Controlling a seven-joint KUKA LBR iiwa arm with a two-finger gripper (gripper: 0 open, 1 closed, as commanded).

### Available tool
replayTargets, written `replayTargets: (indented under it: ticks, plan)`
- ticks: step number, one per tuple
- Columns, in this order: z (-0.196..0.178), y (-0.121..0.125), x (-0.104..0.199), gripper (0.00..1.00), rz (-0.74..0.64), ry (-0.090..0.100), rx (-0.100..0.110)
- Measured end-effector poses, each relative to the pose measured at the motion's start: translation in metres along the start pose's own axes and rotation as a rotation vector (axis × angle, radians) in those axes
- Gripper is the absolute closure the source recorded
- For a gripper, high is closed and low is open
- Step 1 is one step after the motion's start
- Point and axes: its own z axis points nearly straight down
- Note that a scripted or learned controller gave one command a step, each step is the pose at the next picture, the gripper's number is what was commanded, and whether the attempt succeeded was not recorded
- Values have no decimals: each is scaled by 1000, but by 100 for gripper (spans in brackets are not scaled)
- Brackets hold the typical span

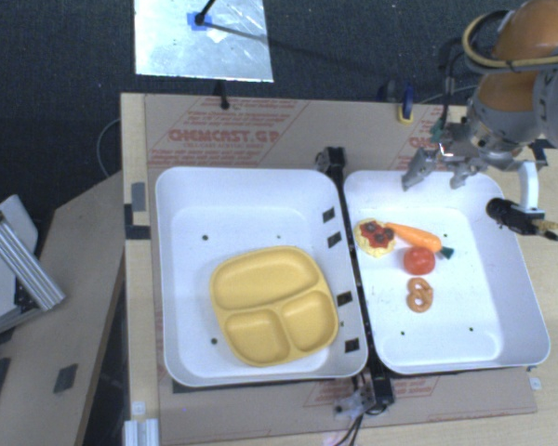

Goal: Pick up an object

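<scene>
While the gripper (pixel 439 168) hangs over the far edge of the right bin (pixel 502 342), its two fingers stand spread apart with nothing between them, probably ready for a descent. The small things lie together in this bin: a carrot (pixel 415 235), a tomato (pixel 419 260), a pretzel (pixel 419 295) and a small tart (pixel 376 237). A yellow tray (pixel 274 303) fills the left bin (pixel 191 249). The arm's upper part is cut off at the right, and the tart's details are hard to make out.

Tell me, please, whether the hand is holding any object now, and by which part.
Nothing is held. The open two-finger hand hangs at the far edge of the right white bin, apart from the orange carrot.
</scene>
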Motion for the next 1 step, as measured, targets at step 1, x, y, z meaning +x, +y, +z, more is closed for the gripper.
replayTargets:
  ticks: [1]
  plan:
    - [-8,3,0,0,-2,-2,-12]
